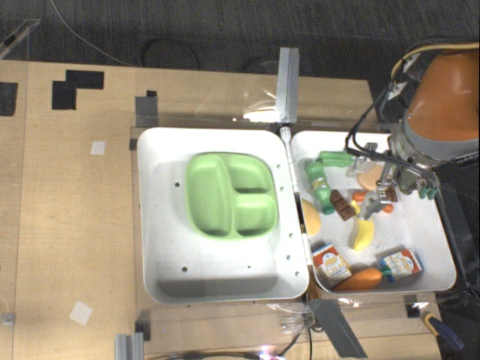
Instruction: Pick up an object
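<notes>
The right bin (442,253) holds several small toys. A yellow banana (364,235) lies near its middle, with a brown chocolate piece (343,205) and a green bottle (318,183) to its left. My gripper (381,193) hangs over the bin's upper middle, just above the banana and beside a small red-orange piece (373,199). A tan disc (367,175) lies partly under the wrist. Nothing is visibly lifted off the bin floor.
The left bin (161,261) carries a green divided tray (229,193). Along the right bin's front edge lie two small cartons (330,262) (398,262) and an orange carrot (361,279). A yellow round piece (310,217) sits against the wall between the bins.
</notes>
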Tool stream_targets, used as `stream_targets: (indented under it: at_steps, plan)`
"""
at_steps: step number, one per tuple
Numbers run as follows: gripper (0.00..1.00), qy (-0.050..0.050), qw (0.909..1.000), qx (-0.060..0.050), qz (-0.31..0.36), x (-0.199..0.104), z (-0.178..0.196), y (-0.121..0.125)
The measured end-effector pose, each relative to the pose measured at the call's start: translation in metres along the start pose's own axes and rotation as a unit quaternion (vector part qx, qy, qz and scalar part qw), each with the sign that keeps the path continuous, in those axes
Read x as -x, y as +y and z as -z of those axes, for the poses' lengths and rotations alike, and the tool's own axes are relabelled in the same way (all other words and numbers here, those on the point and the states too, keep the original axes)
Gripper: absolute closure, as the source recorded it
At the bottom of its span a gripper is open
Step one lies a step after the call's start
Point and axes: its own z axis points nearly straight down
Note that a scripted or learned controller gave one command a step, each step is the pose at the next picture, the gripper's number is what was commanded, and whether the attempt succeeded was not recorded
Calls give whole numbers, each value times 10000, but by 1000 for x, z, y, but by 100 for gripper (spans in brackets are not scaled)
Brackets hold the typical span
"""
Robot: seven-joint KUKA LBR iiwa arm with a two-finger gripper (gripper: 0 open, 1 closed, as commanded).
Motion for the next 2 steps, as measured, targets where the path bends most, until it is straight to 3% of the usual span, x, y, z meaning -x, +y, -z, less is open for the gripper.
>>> stream_targets:
  at_steps: [1, 2]
  plan:
    - [0, -26, 9995, -2, -307, 19, -117, 2]
    - [0, -33, 9969, 1, -792, 8, -125, 3]
